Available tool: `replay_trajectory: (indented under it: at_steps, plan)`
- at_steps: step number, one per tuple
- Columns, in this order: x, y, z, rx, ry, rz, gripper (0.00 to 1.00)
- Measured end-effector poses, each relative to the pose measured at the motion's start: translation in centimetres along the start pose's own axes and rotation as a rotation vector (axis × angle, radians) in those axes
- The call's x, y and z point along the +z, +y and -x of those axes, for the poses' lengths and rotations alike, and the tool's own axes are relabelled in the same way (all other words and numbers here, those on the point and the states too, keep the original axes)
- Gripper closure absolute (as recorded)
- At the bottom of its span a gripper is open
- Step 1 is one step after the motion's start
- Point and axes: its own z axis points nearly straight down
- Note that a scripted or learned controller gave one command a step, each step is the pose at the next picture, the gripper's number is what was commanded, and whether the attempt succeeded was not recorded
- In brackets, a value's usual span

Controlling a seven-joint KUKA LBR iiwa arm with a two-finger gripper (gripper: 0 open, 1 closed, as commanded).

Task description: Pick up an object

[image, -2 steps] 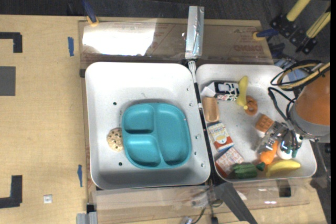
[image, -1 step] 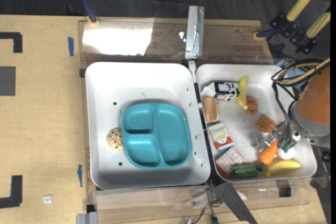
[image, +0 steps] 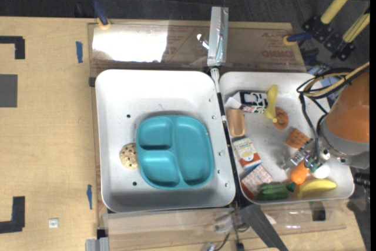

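Not lifted yet: gripper (image: pixel 306 161) low in the right white bin (image: pixel 346 194), jaw state unclear, cannot tell. Small orange round fruit (image: pixel 299 176) just below the jaws, yellow plastic banana (image: pixel 318 186) beside.

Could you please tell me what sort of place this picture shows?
Probably a robotics lab bench for pick-up trials: two white bins, toy food such as a banana, and a grey robot arm over the right bin.
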Motion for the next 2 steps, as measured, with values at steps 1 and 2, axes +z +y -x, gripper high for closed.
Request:
replay_trajectory:
  at_steps: [1,2]
  plan:
    - [-0.01,0.81,-1.15,0.146,0.0,-0.001,1.0]
    - [0.07,0.85,-1.25,0.145,0.002,-0.001,0.0]
